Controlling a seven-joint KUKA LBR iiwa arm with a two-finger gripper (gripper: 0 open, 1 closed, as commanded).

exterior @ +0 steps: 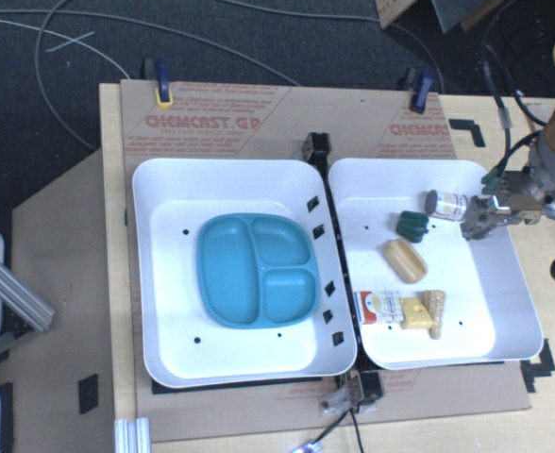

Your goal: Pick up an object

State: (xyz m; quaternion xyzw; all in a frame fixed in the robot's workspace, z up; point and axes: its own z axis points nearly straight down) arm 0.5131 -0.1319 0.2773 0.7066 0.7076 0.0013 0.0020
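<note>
Two white bins sit side by side on the desk (117, 253), parted by a black divider (327, 253). The left bin (164, 347) holds a blue sectioned plate (257, 270), lying flat near its centre. The right bin (504, 319) holds the loose objects: a small bottle (445, 204) on its side near the far right, a dark green piece (412, 224) just beside it to the left, a tan oval piece (405, 260) below that, and, nearer the front edge, a red-and-white packet (377, 307) touching a yellow block (415, 313) and a tan stick (435, 312). The arm (551, 159) enters from the right, and the gripper (478, 220) hangs over the right bin's right side, just beside the bottle's cap end. Whether its fingers are spread or closed cannot be told, and nothing is seen between them. Blue clamps (164, 88) pin the board at the far edge; cables (89, 26) trail across the dark floor beyond.
</note>
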